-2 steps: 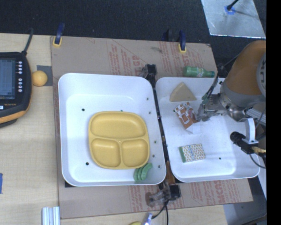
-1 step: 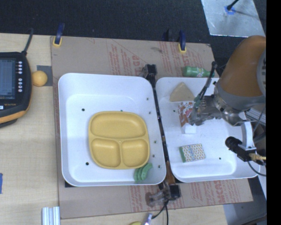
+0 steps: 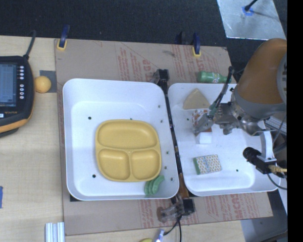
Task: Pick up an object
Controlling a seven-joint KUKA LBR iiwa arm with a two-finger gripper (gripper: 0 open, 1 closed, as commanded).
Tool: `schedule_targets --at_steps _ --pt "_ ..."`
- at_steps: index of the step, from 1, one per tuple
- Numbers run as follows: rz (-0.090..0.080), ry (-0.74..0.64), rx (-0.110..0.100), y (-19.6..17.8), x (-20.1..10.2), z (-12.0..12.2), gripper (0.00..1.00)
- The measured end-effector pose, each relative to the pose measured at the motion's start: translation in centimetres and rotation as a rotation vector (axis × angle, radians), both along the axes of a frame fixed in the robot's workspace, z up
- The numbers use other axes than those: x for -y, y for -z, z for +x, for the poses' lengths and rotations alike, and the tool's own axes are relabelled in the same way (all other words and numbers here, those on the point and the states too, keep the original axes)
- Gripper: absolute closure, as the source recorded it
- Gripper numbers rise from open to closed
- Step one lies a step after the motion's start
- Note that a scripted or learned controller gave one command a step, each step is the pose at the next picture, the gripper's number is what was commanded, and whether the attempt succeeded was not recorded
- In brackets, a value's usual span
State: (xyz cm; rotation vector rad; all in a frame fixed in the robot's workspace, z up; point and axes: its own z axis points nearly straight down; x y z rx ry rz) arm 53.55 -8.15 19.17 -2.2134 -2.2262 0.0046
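Note:
My gripper [image 3: 213,128] hangs low over the middle of the right bin [image 3: 242,183], with the grey arm and its orange band coming in from the right. Its fingers stand open, and I see nothing between them. A small red-and-white packet [image 3: 198,118] lies just by the left finger, and a white cube [image 3: 204,138] sits right below it. At the bin's back, a tan wedge [image 3: 195,99] lies flat. Toward the front lies a green patterned pad [image 3: 207,164].
The left bin [image 3: 78,100] holds a yellow divided plate [image 3: 128,149] and a green piece [image 3: 154,186] at its front right corner. A green bottle [image 3: 209,76] lies behind the right bin. A tablet controller [image 3: 7,95] and an orange ball [image 3: 42,83] sit at the left.

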Motion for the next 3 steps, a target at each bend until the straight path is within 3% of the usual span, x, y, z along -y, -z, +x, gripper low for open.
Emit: schedule_targets --at_steps 1,2,3 --pt "-0.001 0.000 -0.001 10.1 2.6 5.9 0.00" --pt "-0.002 -0.002 -0.001 9.0 2.7 6.0 1.00" --pt "0.001 0.000 0.001 -0.1 -6.4 4.1 1.00"
